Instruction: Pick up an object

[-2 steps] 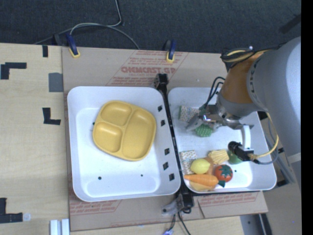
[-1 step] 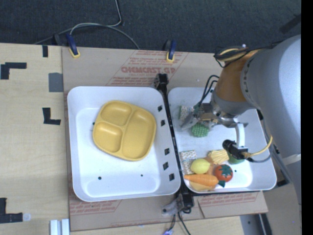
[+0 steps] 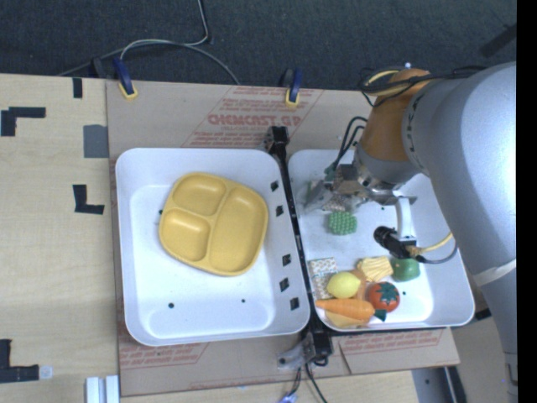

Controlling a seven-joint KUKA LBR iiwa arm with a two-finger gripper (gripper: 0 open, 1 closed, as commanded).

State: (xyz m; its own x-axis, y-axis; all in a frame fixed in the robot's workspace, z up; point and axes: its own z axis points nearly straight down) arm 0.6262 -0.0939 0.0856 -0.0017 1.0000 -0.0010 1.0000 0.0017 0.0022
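My gripper (image 3: 334,193) hangs low over the upper left part of the right bin (image 3: 445,225), below the orange band of the arm (image 3: 394,128). A small green knobbly piece (image 3: 341,222) lies on the bin floor just below the gripper, close to it. Near the front of the same bin sits a cluster of toy food: a yellow lemon (image 3: 343,285), an orange carrot (image 3: 346,309), a red tomato (image 3: 384,296), a corn piece (image 3: 374,268), a green pepper (image 3: 406,268) and a speckled cracker (image 3: 322,268).
The left bin (image 3: 143,292) holds a yellow divided plate (image 3: 213,222). A black divider with clips (image 3: 288,225) runs between the bins. A yellow cable (image 3: 436,250) loops from the wrist over the right bin. Blue clamps (image 3: 126,82) hold the cardboard at the back.
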